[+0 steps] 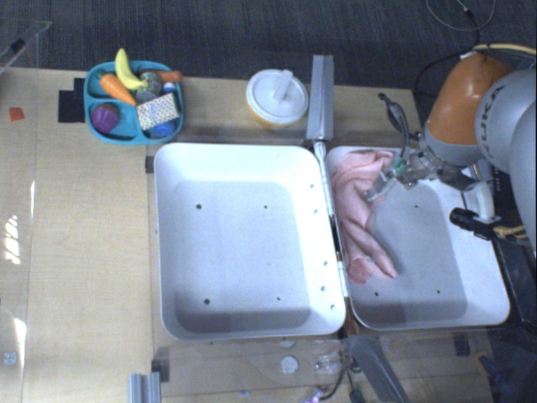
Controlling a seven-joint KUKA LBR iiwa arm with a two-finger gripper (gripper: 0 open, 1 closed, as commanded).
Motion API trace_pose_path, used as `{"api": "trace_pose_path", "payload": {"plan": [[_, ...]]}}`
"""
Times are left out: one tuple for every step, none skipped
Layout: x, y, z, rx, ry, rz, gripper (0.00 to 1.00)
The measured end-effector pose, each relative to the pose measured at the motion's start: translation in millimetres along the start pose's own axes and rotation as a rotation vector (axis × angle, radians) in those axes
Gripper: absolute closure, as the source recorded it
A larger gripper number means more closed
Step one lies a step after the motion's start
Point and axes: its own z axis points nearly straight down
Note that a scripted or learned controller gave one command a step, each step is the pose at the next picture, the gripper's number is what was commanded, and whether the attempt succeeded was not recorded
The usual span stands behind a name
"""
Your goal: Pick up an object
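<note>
Hovering low over the right bin [478, 309], the gripper [388, 183] sits at the upper edge of the pink cloth [357, 221] lying along that bin's left side, grip unreadable from here, so I'd call the pick unfinished, cloth not lifted.

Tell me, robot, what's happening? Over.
Gripper down at the pink cloth in right bin, grasp unconfirmed. Cloth bunched along bin's left wall. Nothing blocking.

Both bins [239, 162] are white. The cloth [357, 212] is plain pink. The tray [126, 133] is blue; the lidded cup [277, 97] is white over yellow.
</note>
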Motion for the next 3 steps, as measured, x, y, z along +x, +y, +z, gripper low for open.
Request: {"api": "trace_pose_path", "payload": {"plan": [[26.8, 22.7, 0.5, 0.018, -0.010, -0.035, 0.00], [23.5, -51.0, -20.8, 0.006, 0.003, -0.139, 0.00], [48.3, 13.1, -0.4, -0.002, 0.000, -0.359, 0.00]]}}
